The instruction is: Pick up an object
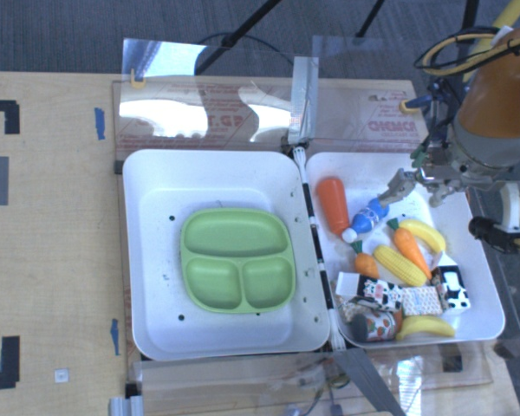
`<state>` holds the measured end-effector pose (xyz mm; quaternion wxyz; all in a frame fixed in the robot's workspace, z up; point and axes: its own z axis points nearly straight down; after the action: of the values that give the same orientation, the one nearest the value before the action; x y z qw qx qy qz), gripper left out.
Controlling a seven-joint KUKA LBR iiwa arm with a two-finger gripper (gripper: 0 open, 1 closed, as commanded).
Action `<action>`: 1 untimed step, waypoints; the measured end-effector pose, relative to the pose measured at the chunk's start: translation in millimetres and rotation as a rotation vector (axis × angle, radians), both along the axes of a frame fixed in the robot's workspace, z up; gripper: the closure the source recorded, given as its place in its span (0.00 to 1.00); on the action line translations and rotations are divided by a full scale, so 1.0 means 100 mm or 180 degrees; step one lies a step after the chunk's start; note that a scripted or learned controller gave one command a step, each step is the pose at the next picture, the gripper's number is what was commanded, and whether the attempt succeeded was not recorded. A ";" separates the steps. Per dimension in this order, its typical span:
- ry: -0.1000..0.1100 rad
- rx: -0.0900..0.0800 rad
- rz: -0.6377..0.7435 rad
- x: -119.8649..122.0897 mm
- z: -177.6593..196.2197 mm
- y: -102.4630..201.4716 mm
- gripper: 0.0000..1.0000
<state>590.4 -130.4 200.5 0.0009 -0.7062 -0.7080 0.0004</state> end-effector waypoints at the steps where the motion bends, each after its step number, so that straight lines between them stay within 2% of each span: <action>1: -0.0078 -0.0025 -0.0093 -0.12 -0.96 -0.37 0.00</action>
<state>578.9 -167.8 104.5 -0.0105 -0.7165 -0.6975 -0.0055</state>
